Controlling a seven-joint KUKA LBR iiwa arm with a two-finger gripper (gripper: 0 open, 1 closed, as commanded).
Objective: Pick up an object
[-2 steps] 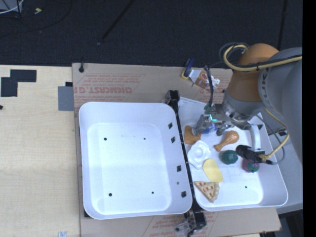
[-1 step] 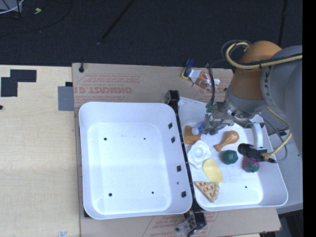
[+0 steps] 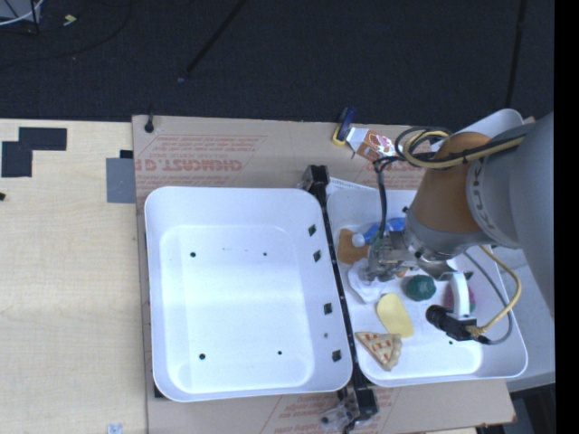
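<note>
Faintly, mirrored red print on the cardboard (image 3: 194, 163) perhaps reads "CHEMCRAFT"; the hand's (image 3: 384, 262) state is unclear.

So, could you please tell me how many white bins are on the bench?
2: the left bin beside the right bin, which holds the objects under the gripper. None looks hidden.

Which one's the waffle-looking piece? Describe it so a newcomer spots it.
Look in the right bin, at its near edge beside the divider. The tan triangular piece lies there, just below the pale yellow oval. Its grid pattern sets it apart.
</note>
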